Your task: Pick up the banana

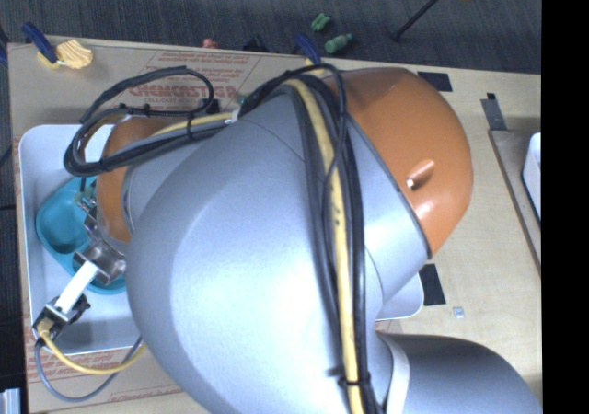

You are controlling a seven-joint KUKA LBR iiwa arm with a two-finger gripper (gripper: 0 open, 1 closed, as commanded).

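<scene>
My grey arm (276, 247) with its orange band (414, 173) looms close under the camera and covers most of the left white bin (37, 141). The arm's wrist end reaches down over the left part of that bin, above a teal blue object (57, 219) that lies on the bin floor. A white connector (75, 285) with yellow and black cables hangs off the wrist there. Whatever else lies in this bin is hidden beneath the arm.
A loop of black cable (138, 95) arches over the bin's far edge. A small yellow and blue item (69, 55) lies on the bench at the back left. A sliver of the right bin (534, 168) shows at the right edge.
</scene>
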